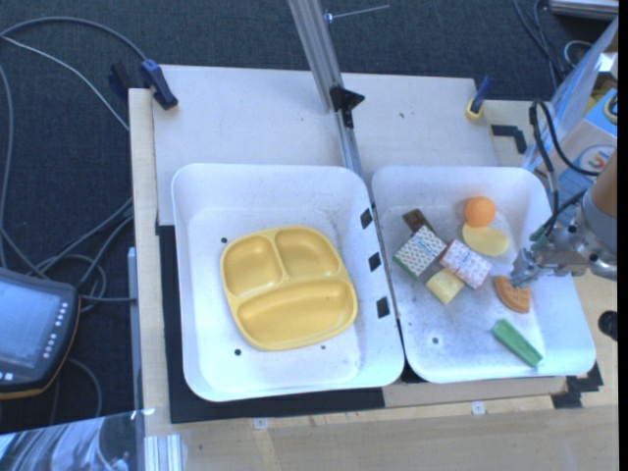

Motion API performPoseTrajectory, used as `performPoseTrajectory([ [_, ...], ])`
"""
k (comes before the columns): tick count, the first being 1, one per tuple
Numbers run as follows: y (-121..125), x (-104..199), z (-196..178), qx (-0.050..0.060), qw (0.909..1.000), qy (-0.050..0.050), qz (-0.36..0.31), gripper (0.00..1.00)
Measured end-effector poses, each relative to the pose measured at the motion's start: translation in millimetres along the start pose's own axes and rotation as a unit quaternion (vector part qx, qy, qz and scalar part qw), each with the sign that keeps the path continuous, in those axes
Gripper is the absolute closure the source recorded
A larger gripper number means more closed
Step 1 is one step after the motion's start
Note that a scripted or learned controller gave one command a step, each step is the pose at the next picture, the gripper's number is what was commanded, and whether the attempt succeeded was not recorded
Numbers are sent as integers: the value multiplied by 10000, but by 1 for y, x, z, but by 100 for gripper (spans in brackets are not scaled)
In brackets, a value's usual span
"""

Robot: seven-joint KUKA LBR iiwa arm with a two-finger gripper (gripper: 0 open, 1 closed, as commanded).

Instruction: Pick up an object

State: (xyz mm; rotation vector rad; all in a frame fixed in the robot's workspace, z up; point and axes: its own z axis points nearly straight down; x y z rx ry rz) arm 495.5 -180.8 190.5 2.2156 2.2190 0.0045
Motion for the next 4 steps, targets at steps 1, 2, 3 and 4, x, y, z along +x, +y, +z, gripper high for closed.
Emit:
performPoseTrajectory([
  [1, 2, 0, -54, -8, 10000, -3, -1, 100],
  [2, 21, 42, -60, 14, 10000, 15, -25, 100],
  [3, 38, 84, -63, 19, 10000, 18, -26, 100],
  [4, 49, 129, -59, 25, 10000, 17, -24, 100],
])
